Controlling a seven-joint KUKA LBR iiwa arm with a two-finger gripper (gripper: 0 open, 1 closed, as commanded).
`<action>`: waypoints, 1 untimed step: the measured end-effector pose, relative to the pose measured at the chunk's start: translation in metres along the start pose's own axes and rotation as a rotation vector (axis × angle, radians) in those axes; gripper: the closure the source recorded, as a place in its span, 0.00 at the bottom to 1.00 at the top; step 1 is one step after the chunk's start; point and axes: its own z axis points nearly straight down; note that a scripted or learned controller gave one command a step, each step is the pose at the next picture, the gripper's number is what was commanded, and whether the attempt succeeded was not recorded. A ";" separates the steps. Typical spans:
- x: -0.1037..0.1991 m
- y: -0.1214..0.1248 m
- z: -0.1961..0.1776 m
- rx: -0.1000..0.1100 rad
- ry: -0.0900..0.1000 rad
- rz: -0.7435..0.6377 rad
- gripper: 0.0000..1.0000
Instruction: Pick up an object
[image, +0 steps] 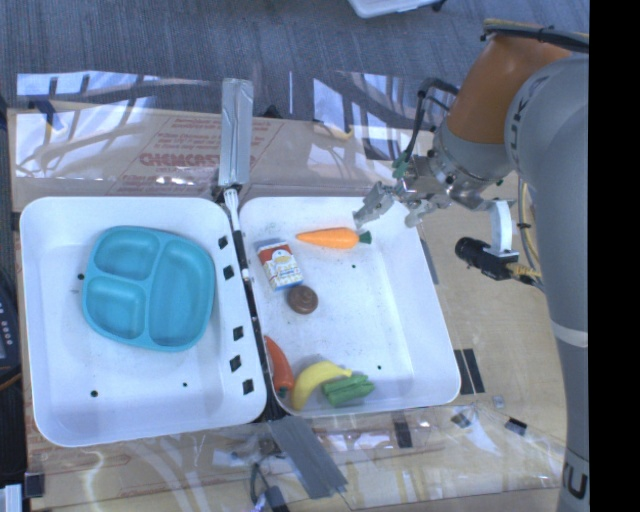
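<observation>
The pincer (374, 212) hovers at the right bin's (425, 310) far edge, fingers slightly parted and holding nothing, just beside the leafy end of the toy carrot (327, 238) lying flat near the far wall, apparently lining up a grasp.

Single fixed overhead view, slanting down over both white bins (60, 215)

The grey arm (550, 150) reaches in from the right edge, its orange band (490, 85) sitting up and to the right of the jaws. The wrist slants down and leftward, ending in the gripper (385, 208). Its two slim fingers (368, 212) stand slightly parted, with nothing between them.
</observation>
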 end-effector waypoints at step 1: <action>0.035 0.026 0.116 0.002 0.001 -0.141 0.00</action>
